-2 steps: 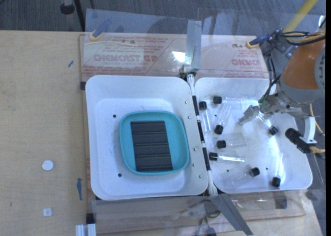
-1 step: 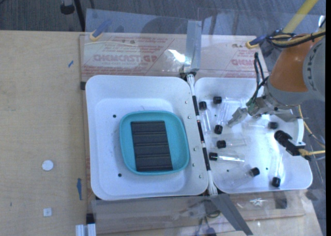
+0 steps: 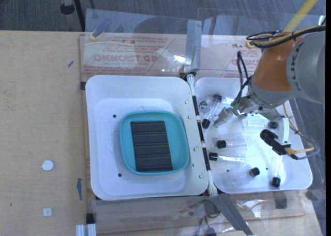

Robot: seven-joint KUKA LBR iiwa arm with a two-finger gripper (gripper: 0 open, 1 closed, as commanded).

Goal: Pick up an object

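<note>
The scene is viewed from one fixed camera set above the desk [image 3: 36, 100], angled downward at a slant. Both white bins [image 3: 103, 90] are framed near the centre, with floor seen beyond the desk's far edge.

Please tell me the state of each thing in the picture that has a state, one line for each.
gripper: low over the right bin's upper left part, fingers not clear.
teal tray: lying flat in the left bin, a dark ribbed insert in it.
clear vials with black caps: lying scattered in the right bin.
right bin: holds the vials.
left bin: holds the tray.
</note>
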